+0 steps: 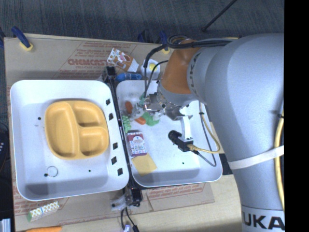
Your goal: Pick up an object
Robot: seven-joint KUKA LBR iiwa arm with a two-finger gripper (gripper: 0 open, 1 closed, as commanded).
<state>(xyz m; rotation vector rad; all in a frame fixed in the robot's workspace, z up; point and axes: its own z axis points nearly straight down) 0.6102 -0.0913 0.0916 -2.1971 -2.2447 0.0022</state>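
The right bin (pixel 203 170) holds a cluster of small items at its far left: an orange-red piece (pixel 128 106), green pieces (pixel 126 123) and a small red piece (pixel 140 121). A maroon-labelled packet (pixel 136 144) and a flat yellow slice (pixel 144 164) lie nearer the front. My gripper (pixel 150 106) reaches down into the cluster from the right, under the orange band (pixel 176 74). Its tips are buried among the green and red pieces.
The left bin (pixel 29 178) carries a yellow divided tray (pixel 77 128). A snack packet (pixel 119 58) and a blue object (pixel 129 76) lie on the cardboard behind the bins. A black connector with a yellow cable (pixel 179 141) hangs over the right bin. The big grey arm covers the right side.
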